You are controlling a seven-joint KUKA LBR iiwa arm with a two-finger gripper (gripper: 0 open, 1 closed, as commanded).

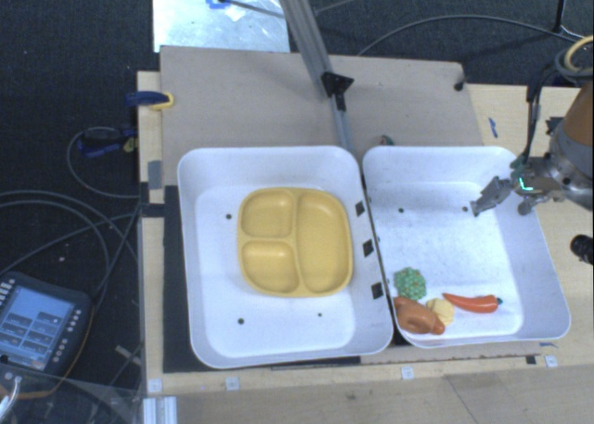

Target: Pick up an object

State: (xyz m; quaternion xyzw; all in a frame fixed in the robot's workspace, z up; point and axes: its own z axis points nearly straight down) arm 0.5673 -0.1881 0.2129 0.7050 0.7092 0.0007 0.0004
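Observation:
Several toy foods lie in the near corner of the right bin (445,172): a green broccoli (409,281), a brown sausage-like piece (418,315), a small pale yellow piece (444,311) and a red-orange pepper (471,302). My gripper (506,201) hovers over the bin's far right side, well away from the foods. Its fingers stand apart, open, with nothing between them.
A yellow divided plate (295,240) sits in the middle of the left bin (209,181). A slanted metal pole (311,37) crosses the bench behind the bins. Cables and a teach pendant (37,315) lie on the floor at the left.

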